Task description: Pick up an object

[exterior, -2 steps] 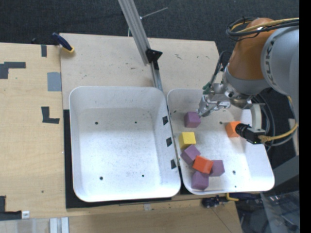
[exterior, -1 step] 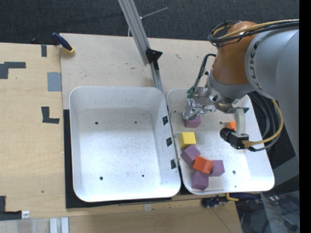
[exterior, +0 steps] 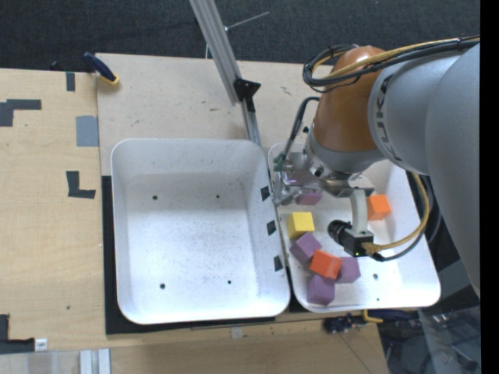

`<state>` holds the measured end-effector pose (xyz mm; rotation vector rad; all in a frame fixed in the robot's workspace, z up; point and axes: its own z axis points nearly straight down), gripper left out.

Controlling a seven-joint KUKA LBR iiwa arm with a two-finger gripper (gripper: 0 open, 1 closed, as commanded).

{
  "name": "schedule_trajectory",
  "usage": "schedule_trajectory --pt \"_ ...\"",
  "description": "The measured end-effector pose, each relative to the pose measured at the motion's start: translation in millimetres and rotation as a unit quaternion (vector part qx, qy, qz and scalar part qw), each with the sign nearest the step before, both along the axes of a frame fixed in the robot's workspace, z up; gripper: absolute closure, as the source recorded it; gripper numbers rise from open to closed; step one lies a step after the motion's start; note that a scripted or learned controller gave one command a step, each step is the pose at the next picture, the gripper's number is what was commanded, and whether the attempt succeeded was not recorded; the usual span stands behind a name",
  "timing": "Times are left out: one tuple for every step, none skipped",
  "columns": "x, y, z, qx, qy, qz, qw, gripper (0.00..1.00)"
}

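The right bin point(exterior: 405, 285) holds several small blocks. A yellow cube point(exterior: 301, 224) sits near its left wall. Below the cube lie a purple block point(exterior: 306, 246), a red-orange block point(exterior: 326, 266) and two more purple blocks point(exterior: 348, 269) point(exterior: 320, 289). An orange cube point(exterior: 379, 206) rests further right. My gripper point(exterior: 291, 179) is low in the upper left of this bin, under the orange wrist. Right beside it, partly covered, is another purple block point(exterior: 311, 198). I cannot tell whether it touches that block.
The left bin point(exterior: 187, 232) is white with a few dark specks. A slanted metal pole point(exterior: 222, 45) with a black clamp stands behind the bins. The arm's grey body covers the right bin's far right side. A black cable loops near the orange cube.
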<state>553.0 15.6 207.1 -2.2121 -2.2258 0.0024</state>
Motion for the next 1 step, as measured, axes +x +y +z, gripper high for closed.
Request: schedule_trajectory --pt "-16.6 62.5 4.0 0.0007 0.0 0.001 1.0 1.0"
